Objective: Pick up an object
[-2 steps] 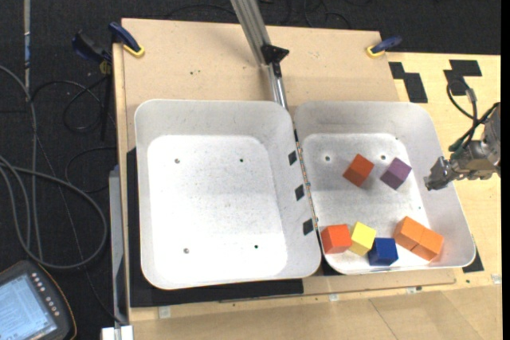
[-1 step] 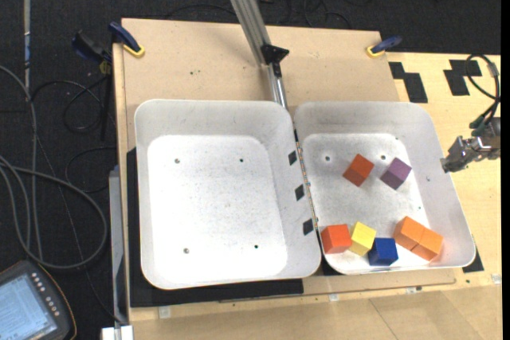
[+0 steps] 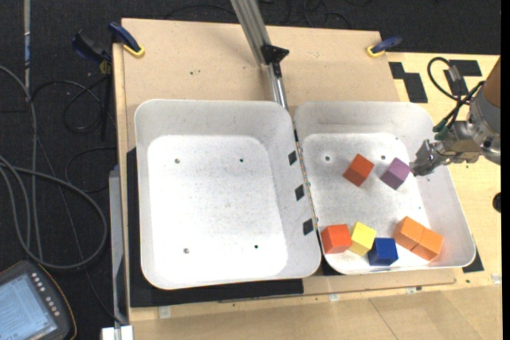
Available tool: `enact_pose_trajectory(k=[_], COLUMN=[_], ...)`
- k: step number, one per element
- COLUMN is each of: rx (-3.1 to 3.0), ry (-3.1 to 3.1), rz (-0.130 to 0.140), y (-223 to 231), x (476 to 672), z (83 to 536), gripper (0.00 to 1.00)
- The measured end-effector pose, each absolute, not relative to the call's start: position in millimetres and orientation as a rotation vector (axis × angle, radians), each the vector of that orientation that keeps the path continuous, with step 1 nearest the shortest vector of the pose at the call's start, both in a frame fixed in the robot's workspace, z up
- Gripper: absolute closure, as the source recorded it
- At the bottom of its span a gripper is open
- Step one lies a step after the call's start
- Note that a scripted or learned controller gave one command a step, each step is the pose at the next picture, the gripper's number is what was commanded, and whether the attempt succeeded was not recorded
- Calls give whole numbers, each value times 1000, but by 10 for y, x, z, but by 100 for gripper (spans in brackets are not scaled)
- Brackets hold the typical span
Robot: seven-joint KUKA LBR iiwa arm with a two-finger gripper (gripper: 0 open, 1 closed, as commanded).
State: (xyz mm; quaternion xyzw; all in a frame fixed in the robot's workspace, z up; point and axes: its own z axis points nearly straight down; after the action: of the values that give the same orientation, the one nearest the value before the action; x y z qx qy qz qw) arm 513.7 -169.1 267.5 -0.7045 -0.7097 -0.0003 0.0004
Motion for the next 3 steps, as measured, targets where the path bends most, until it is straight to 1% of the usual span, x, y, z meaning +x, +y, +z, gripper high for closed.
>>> enact_pose_trajectory(k=[1,2,3], rx=[-2211,-2212,-2211], ry=[-2231,-2229,-2229], rz=[-3,-1,-1], y=[-1124,-678,-166], x=[5228,5275,5277], z=[2700,2591,2433], gripper=[100,100,100])
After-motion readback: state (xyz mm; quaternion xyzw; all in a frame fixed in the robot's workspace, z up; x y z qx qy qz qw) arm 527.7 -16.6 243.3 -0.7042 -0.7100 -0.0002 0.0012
